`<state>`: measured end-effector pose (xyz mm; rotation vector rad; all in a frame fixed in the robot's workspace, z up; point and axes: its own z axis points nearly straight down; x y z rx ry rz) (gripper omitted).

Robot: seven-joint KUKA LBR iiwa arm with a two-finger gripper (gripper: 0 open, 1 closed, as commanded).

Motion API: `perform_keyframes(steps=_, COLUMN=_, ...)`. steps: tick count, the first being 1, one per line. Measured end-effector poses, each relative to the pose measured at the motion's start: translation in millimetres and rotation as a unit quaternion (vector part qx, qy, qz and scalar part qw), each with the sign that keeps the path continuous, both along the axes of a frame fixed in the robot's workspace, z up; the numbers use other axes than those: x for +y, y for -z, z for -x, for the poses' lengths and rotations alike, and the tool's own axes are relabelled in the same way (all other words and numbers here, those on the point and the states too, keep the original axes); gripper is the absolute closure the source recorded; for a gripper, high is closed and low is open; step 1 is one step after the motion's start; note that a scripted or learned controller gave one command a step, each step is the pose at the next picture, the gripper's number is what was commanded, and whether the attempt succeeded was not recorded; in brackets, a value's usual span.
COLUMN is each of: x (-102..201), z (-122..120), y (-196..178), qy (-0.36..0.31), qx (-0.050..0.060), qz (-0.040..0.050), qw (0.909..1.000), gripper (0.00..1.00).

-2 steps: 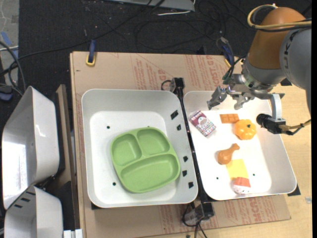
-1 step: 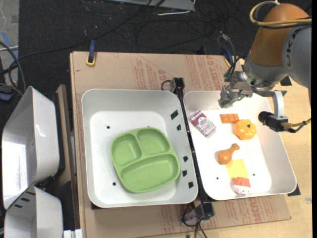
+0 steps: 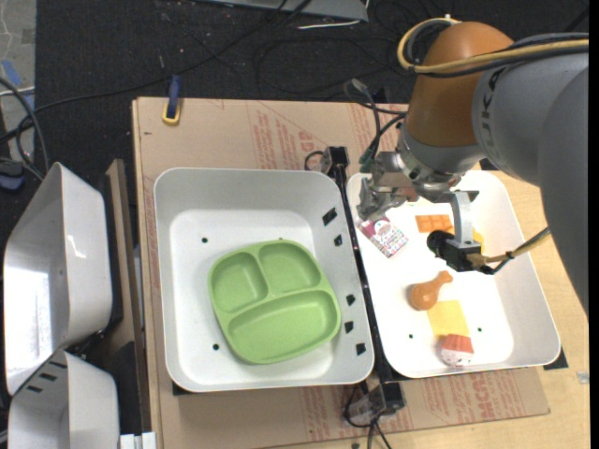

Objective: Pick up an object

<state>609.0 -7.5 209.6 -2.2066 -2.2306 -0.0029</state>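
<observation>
A: What lies on the counter (image 3: 243, 129) in the camera view?

B: Two shallow white plastic bins side by side. The left bin (image 3: 178, 204) holds a light green plastic plate with three compartments (image 3: 273, 299), lying flat near the middle, slightly turned.

A: And the right bin (image 3: 524, 344)?

B: Several small things. A small pink-and-white printed packet (image 3: 387, 238) lies near its left wall. A flat orange rectangular piece (image 3: 432, 223) lies a little to the right of it. Lower down there is an orange-brown toy drumstick (image 3: 428, 291), and just below that a yellow block (image 3: 447, 318) touching a small red-and-white piece (image 3: 457, 349). A black cable clip (image 3: 449, 248) hangs from the arm between the orange piece and the drumstick.

A: Where is the arm?

B: The grey arm with its orange band (image 3: 468, 73) reaches in from the right and bends down over the upper left part of the right bin. Its gripper (image 3: 382, 199) hangs just above the pink-and-white packet, near the wall between the two bins.

A: Is the gripper apart or together?

B: I cannot tell; the wrist hides much of it, and nothing can be seen between its tips. All the small things lie on the bin floor.
</observation>
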Motion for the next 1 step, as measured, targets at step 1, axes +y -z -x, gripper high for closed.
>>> perform_keyframes(steps=1, x=55.0, z=15.0, y=-44.4, qy=0.001, qx=-0.003, qz=0.0006, qw=1.0000, gripper=1.00)
